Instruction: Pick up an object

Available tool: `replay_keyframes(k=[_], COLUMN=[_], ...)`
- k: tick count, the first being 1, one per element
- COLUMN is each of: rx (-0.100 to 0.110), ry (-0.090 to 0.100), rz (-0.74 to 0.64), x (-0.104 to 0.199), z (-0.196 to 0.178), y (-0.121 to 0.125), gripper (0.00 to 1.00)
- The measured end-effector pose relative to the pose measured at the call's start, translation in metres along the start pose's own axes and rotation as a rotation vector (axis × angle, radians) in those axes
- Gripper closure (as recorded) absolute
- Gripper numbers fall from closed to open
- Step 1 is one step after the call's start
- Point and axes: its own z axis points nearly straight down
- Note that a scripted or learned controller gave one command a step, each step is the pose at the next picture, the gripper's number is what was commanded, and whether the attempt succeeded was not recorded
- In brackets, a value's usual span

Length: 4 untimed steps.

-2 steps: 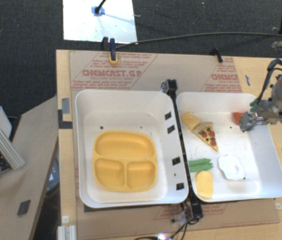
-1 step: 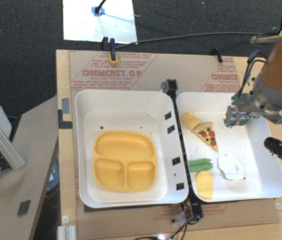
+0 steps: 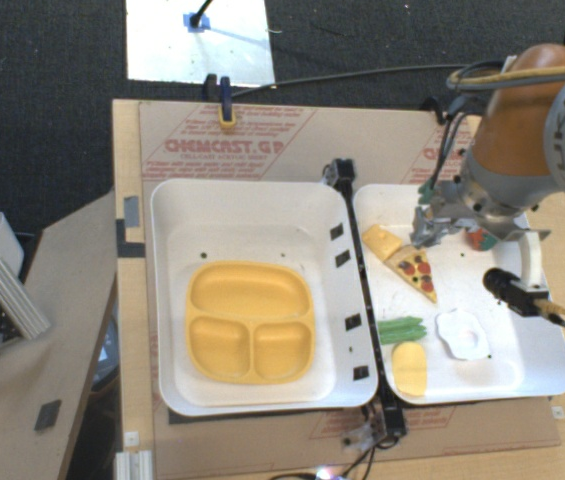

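Left bin [image 3: 177, 298] holds a yellow divided tray [image 3: 251, 320], lying flat near its middle; nothing else is in that bin, and the arm is well away from it. Across the black divider [image 3: 358, 288] the right bin [image 3: 552, 373] carries the candidates: a yellow wedge [image 3: 381, 241] at the upper left, a pizza slice [image 3: 415, 271] just below and touching or nearly touching it, a green bean pod [image 3: 401, 328] by the divider with a yellow oblong piece [image 3: 409, 367] just under it, a white flat piece [image 3: 462, 333] toward the middle, and a red item [image 3: 481, 238] partly hidden under the wrist. The gripper [image 3: 428, 226] hangs over the bin's upper part, just right of the wedge; from this angle I cannot tell how it is set, and I see nothing held in it. Risks, as I judge them: the wedge and pizza slice lie so close that a descent here could land on the seam and shove both aside, or catch an edge and let it slip. The flat pieces offer little height to pinch. The white piece reads poorly against the white floor. A black cylindrical part [image 3: 507, 290] near the arm could sweep neighbours on the way down.
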Motion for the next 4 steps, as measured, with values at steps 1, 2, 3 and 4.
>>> replay_keyframes(k=[1, 2, 3, 4], rx=[-0.001, 0.0, 0.0, 0.001], ry=[0.001, 0.0, 0.001, 0.0], rz=[-0.001, 0.001, 0.0, 0.003], x=[0.06, 0.104, 0.15, 0.148], z=[-0.005, 0.003, 0.011, 0.01], y=[0.02, 0.031, 0.044, 0.044], gripper=[1.0, 1.0, 1.0, 0.0])
